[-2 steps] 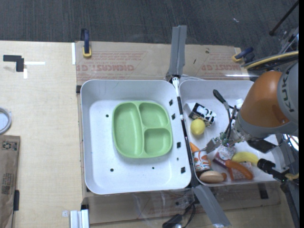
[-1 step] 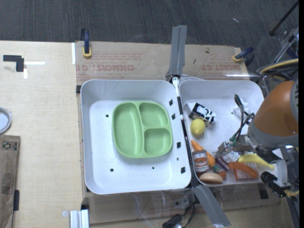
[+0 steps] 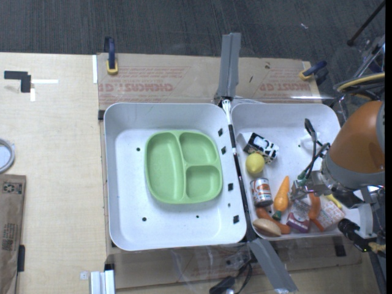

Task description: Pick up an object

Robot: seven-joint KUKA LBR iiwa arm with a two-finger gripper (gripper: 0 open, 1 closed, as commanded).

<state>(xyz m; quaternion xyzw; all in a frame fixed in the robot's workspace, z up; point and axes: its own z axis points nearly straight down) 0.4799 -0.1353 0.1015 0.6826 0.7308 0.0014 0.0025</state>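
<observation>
The pincer (image 3: 304, 190) hangs low in the right bin (image 3: 324, 112), amid the clutter there; whether it is released or clenched, I cannot tell. Just left of it lies a carrot (image 3: 282, 193), further left a small can (image 3: 262, 191), above the can a lemon (image 3: 255, 163). The left bin (image 3: 122, 182) carries a green divided plate (image 3: 182, 166).

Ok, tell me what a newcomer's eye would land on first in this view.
The pale green divided plate stands out, lying alone in the left white bin. Next comes the clutter in the right bin: a lemon, a small can, a carrot and other pieces packed toward its near edge. The arm's orange band looms over that bin's right side.
</observation>
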